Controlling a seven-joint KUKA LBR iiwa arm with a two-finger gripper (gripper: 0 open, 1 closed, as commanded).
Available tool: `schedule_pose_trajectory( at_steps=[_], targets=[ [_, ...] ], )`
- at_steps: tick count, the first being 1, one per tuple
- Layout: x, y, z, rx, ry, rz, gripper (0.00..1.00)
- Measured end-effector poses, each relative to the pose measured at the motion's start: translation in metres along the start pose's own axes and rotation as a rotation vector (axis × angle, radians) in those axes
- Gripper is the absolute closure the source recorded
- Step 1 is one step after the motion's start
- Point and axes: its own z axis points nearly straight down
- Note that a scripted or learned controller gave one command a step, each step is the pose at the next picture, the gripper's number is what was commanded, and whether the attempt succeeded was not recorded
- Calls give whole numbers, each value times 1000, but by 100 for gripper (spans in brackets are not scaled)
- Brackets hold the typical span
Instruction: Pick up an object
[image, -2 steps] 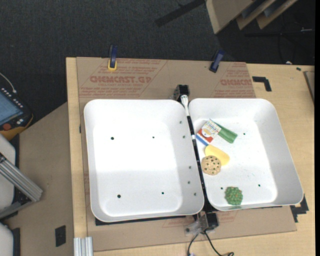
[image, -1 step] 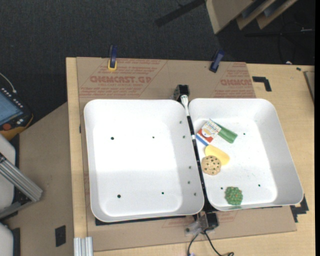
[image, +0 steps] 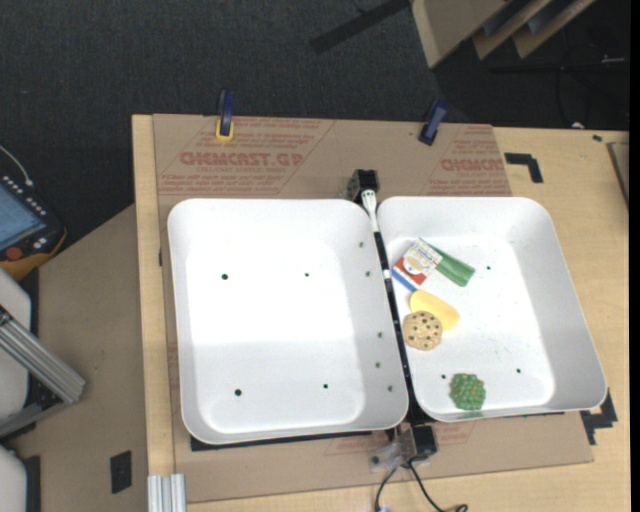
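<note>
No part of the pick can be counted as done: every candidate object is seen lying loose on the floor of the shallow white plastic right-hand bin (image: 560, 300), nothing is raised above it, and the whole approach, descent, closing and lift are judged to be left. How the gripper is set, open or closed, cannot be told from this view. The round tan cookie studded with dark chips (image: 422, 329) is taken as the landmark; it lies flat close to the bin's left wall, beside the dark seam where the two bins meet. A flat yellow wedge-shaped piece (image: 438, 308) is touched or slightly overlapped by the cookie at its upper right edge (which of the two lies on top cannot be made out). Farther up from the cookie, a small white packet printed in red and blue (image: 413, 266) is found, with a green cylindrical object (image: 455, 270) laid against its right side. Below and to the right of the cookie, well apart from it and near the bin's front rim, a knobbly green clump resembling a broccoli floret (image: 467, 391) is set alone. To the left of the cookie, across the seam, the matching shallow white left-hand bin (image: 270, 310) is seen with a bare floor.
</note>
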Motion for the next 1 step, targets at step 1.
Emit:
schedule_pose_trajectory(
  at_steps=[1],
  targets=[
    [-1,1,-11,-5,-3,-1,100]
  ],
)
